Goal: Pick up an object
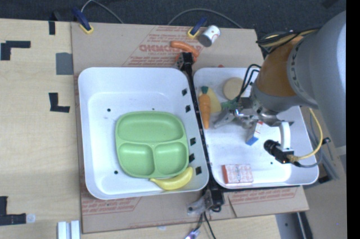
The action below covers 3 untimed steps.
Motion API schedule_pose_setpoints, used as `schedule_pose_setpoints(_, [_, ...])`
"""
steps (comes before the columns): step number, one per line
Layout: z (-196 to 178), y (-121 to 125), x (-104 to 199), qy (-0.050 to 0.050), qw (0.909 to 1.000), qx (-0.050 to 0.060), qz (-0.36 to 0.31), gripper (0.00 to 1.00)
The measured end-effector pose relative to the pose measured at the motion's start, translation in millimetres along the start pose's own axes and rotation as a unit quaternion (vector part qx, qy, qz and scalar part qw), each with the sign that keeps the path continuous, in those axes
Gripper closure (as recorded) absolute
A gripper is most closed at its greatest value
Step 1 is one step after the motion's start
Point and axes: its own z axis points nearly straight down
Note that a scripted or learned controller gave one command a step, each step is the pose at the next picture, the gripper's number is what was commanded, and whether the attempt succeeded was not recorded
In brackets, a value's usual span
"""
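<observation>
Two smooth white bins, ridged green tray

Pincer low in right bin — beside carrot, green tray left.

The arm runs off the picture at three o'clock, so its base cannot be seen. Its wrist covers the right bin from about twelve to three o'clock, hiding that rim and floor. The gripper is a blur of grey metal, and nothing can be made out between its parts. A round tan object at eleven o'clock of the wrist is partly covered. A small blue piece below the wrist is too small to name. The label on the flat packet is unreadable.
</observation>
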Motion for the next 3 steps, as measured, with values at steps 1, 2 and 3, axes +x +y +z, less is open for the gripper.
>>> schedule_pose_setpoints(1, [-96, 60, -45, -0.002, 1.0000, 0.001, 0.001, 0.00])
schedule_pose_setpoints(2, [-11, 17, -58, 0.000, 1.0000, 0.004, 0.002, 0.00])
schedule_pose_setpoints(3, [-1, -17, -25, -0.002, 1.0000, 0.001, 0.001, 0.00])
